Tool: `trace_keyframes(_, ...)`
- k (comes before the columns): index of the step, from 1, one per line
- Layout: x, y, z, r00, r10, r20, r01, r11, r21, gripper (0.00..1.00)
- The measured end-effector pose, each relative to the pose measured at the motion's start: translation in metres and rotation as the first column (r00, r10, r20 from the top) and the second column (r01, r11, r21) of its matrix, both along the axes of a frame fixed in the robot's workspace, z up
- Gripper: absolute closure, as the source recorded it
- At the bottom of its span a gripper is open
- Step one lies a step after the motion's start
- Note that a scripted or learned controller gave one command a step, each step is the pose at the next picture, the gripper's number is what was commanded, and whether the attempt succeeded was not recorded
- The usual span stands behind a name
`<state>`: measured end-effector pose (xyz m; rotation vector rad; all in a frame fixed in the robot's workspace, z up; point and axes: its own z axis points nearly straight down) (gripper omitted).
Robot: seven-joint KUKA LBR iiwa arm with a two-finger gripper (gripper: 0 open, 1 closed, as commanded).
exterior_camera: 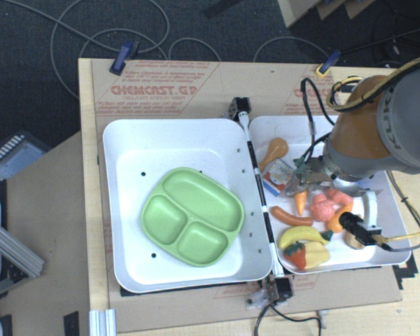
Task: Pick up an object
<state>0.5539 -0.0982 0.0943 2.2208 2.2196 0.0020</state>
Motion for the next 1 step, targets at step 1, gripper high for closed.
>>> trace_keyframes(1,-0.0189,0.0611,0.0909,1.000,0.002,0.000,-0.002,1.000,0.001,1.00)
